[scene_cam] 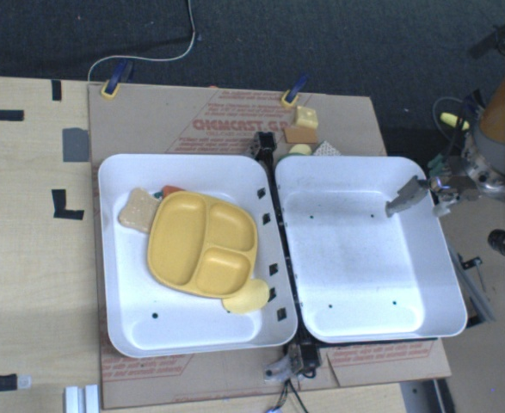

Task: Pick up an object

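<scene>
Two shallow white bins sit side by side: the left bin (pixel 114 256) holds one smooth yellow divided tray (pixel 202 243) across its middle, one speckled tan slab (pixel 137 211) touching the tray's upper-left edge, and one pale yellow lump (pixel 247 297) at the tray's lower-right edge. Open floor remains along that bin's bottom edge. The gripper (pixel 404 200) hovers over the right bin (pixel 364 256) near its upper-right corner; whether its fingers are spread cannot be told.

We see a yellow divided plate (pixel 204 244) and a tan, speckled toast slice (pixel 137 211) in the white left bin (pixel 123 317).
</scene>
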You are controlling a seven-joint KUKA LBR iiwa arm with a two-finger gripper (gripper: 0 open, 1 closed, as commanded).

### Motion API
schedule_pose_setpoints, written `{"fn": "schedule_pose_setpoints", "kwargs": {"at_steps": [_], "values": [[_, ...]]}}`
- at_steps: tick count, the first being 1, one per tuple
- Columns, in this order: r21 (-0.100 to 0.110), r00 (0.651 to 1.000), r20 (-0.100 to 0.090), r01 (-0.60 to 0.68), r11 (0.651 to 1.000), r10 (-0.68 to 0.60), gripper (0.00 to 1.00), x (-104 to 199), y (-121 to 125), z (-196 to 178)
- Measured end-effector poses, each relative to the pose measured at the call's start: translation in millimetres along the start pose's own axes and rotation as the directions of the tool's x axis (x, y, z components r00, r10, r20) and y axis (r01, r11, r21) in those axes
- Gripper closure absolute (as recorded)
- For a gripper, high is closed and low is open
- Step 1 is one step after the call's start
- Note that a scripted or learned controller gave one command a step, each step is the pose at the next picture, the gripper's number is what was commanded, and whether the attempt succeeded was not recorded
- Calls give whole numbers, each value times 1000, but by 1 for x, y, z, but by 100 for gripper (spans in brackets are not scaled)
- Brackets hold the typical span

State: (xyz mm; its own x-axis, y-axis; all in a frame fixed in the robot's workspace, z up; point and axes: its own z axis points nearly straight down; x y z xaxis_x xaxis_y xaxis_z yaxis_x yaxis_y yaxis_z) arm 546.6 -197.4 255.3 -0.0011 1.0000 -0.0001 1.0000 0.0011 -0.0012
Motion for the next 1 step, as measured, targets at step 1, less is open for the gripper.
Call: {"fn": "schedule_pose_setpoints", "kwargs": {"at_steps": [1], "values": [[9,1000,-5,7,1000,-7,0,99,-6,98]]}}
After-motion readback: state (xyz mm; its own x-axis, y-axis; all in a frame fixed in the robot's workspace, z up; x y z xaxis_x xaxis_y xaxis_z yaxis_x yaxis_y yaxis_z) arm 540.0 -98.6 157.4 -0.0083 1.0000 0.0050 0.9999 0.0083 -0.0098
